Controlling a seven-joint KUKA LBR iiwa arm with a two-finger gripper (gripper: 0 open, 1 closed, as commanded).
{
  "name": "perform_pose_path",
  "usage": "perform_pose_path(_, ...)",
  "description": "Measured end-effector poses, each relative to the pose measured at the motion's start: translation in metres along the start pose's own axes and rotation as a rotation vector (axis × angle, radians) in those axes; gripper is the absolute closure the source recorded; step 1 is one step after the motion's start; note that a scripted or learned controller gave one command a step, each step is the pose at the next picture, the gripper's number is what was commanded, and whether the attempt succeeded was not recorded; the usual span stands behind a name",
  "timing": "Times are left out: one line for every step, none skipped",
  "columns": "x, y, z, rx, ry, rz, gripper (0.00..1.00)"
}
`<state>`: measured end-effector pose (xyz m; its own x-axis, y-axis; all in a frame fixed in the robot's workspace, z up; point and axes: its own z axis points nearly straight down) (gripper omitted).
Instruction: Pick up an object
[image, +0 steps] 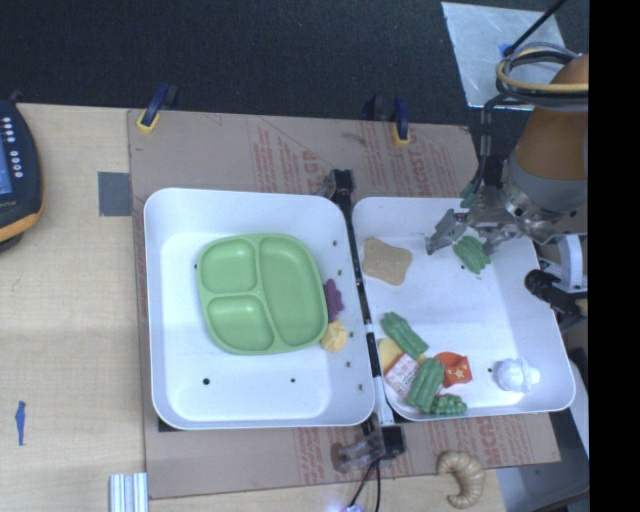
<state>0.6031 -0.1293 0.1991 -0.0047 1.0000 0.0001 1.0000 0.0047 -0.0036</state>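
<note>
While the arm (545, 150) reaches in from the right, its tool (462, 235) hangs low over the far part of the right bin (535, 345). A small green piece (472, 254) sits right at the fingers, but I cannot tell whether they are apart, together or clamped on it (the metal parts blur into one another there).

Left of the tool, a tan bread slice (386, 261) lies on the bin floor near the divider. Nearer, in the same bin, a cluster of toy food lies close together: a green pod (403, 334), a yellow piece (388, 352), a red and white packet (402, 376), another green pod (426, 384) with a bumpy green piece (447, 405) beside it, and a red piece (455, 369). A white ball-like thing (512, 375) rests apart from them at the near right.

The left bin (175, 300) holds a green divided plate (262, 293), with a purple piece (332, 297) and a yellow lump (334, 337) just beside its right edge.

On the table (70, 330), a tan croissant (463, 475) lies outside the bins, near of the right one.
</note>
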Motion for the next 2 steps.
perform_pose_path(-0.087, 0.041, 0.03, -0.006, -0.004, 0.005, 0.0)
perform_pose_path(-0.076, 0.052, 0.109, 0.006, 0.001, -0.002, 0.0)
